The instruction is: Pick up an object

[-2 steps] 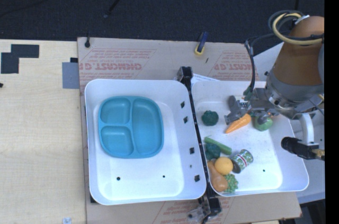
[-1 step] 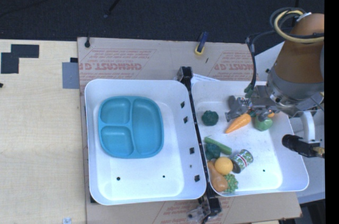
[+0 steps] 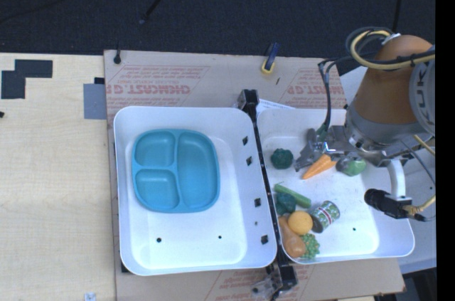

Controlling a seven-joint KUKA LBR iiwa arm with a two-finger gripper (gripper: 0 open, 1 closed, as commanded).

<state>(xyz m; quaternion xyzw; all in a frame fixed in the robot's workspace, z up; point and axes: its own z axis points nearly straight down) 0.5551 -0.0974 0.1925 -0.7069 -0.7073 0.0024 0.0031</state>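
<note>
My gripper (image 3: 314, 151) hangs low over the right bin (image 3: 359, 239), near its middle. An orange carrot (image 3: 319, 166) lies tilted directly under and against the gripper's tip. A dark green broccoli-like piece (image 3: 282, 158) sits just left of it, and a pale green piece (image 3: 352, 166) lies to the right, under the wrist. Toward the bin's front left corner lie a green cucumber (image 3: 293, 194), a small can (image 3: 326, 214), a yellow-orange fruit (image 3: 300, 223) and green grapes (image 3: 311, 245).
The left bin (image 3: 142, 250) holds a blue divided plate (image 3: 175, 170). A black divider (image 3: 260, 171) runs between the bins. A black cable plug (image 3: 387, 203) hangs over the right bin's right side. The arm's orange band (image 3: 387, 90) rises at the right.
</note>
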